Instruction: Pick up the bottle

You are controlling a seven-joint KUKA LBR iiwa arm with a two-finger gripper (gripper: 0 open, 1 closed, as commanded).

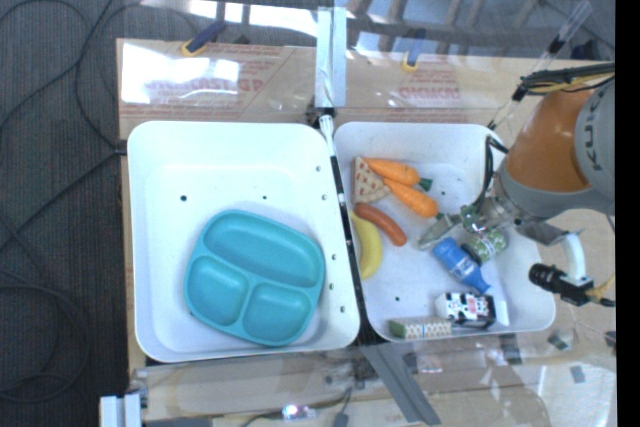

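Bottle duty concerns the small blue plastic bottle [461,261], which is lying on its side near the middle of the right white shallow bin [455,140], just below the metal two-finger gripper [478,223]. Whether the gripper's fingers are spread or pressed together cannot be told, since the grey arm with its orange band [545,150] and glare are hiding them; nothing is visibly sitting between them. Risks are arising from the bottle's rounded body, which is likely to roll or squirt away under an off-centre pinch, and from crowding: the black-and-white toy car [467,307] is resting just beside its lower end and may be getting nudged or caught instead. Counted in the right bin: one bottle, two orange carrots [400,185], one red sausage [381,223], one yellow banana [369,250], one tan wedge [367,183], one toy car, one speckled strip [420,328]. The left white bin [160,155] is bearing one teal divided plate [256,276].
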